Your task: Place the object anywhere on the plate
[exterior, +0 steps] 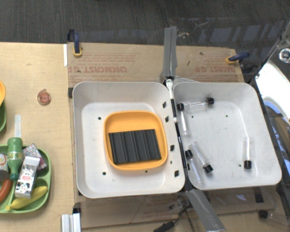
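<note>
Toy food tray (42, 198) nearest. Black ribbed slab (135, 146) lies flat on yellow plate (135, 121), left bin (89, 178); looks stiff, light, grippy. Pinch across its short edges.

A dark ridged rectangular block (135, 146) lies flat on the orange plate (114, 125) in the left bin.
</note>
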`<action>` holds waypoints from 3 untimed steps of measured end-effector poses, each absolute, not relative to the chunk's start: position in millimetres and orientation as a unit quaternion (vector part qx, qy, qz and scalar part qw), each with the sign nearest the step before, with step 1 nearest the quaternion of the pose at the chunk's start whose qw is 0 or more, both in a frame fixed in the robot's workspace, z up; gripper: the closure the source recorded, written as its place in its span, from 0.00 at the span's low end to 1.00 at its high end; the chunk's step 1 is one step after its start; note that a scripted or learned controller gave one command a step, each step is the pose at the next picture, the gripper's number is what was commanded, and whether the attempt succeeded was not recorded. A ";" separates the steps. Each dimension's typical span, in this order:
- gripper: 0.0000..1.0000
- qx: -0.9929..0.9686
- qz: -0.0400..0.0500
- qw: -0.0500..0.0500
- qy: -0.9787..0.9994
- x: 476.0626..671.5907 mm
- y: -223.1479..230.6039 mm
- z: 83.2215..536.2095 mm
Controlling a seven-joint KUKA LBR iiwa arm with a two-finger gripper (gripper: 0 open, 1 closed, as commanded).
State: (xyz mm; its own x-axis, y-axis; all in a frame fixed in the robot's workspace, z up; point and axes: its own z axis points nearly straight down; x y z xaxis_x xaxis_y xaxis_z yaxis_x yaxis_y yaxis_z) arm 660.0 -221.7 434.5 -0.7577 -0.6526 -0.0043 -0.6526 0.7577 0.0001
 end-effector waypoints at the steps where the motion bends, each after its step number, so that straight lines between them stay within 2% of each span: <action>1: 1.00 -0.514 0.000 0.003 0.858 658.5 -221.6 441.4; 3: 1.00 -0.777 0.000 0.003 0.629 660.0 -221.2 440.9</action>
